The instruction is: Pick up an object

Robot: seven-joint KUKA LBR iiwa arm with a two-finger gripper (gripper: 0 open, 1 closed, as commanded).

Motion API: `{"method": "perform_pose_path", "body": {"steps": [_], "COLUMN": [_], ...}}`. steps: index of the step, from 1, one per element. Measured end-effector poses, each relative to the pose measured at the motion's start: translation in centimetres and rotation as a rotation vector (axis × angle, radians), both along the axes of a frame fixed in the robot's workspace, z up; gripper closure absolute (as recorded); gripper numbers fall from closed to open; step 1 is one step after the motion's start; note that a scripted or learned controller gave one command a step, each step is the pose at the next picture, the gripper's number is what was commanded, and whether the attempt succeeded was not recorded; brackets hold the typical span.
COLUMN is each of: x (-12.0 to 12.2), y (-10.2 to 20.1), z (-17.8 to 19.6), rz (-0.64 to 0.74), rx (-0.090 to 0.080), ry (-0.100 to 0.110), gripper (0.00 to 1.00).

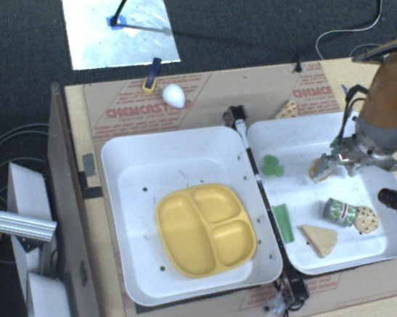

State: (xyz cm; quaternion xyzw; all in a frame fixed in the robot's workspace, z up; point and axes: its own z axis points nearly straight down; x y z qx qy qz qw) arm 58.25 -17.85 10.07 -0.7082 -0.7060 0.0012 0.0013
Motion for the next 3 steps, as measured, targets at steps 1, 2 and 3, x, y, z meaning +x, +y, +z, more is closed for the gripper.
{"method": "perform_pose_path", "body": {"steps": [1, 2, 3], "x": [-5.7, 1.6, 1.9], "y": [4.3, 5.0, -2.7], "z": [-1.8, -1.5, -1.5], "rz": [0.004, 0.010, 0.000], "rx": [0.003, -0.001, -0.005], "ry": [0.001, -0.012, -0.009], "gripper": [0.00, 0.00, 0.00]}}
